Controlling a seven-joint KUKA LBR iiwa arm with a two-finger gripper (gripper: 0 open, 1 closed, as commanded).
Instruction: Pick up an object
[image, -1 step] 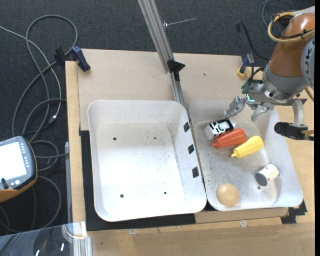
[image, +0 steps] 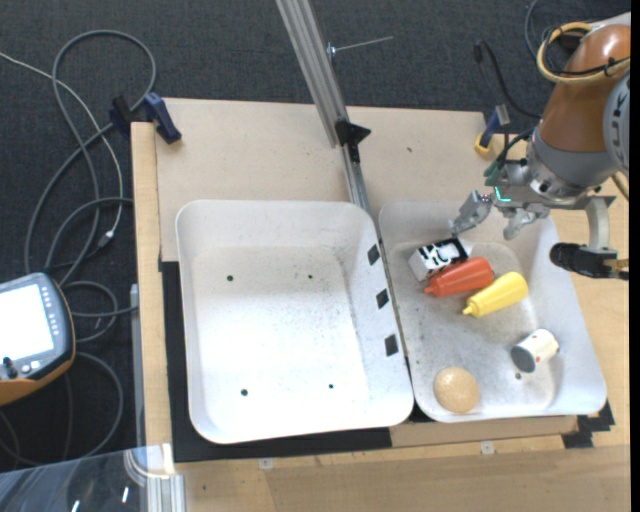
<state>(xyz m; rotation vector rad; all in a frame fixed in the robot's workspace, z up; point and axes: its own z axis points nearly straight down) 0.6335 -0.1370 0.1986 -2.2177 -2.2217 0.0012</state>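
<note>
Bins: two shallow white bins side by side on the bench, the left bin (image: 200, 300) and the right bin (image: 580, 340).
Objects in right bin: five, counted one of each.
Black-and-white box (image: 437, 256): one, at the bin's upper left, touching the orange-red bottle below it.
Orange-red bottle (image: 460, 277): one, lying on its side, just beside the yellow bottle.
Yellow bottle (image: 495, 294): one, lying tilted, right of the orange-red one.
White cup-like piece (image: 537, 349): one, on its side, with a red mark, near the right wall.
Tan ball (image: 456, 389): one, at the bin's near edge.
Arm: one, grey with an orange band, reaching in from the right above the right bin's far corner.
Gripper (image: 495, 213): two fingers spread apart, nothing between them.
Nearest object to gripper: the black-and-white box, just below and left of the fingertips, apart from them; the two bottles lie a little further below.
</note>
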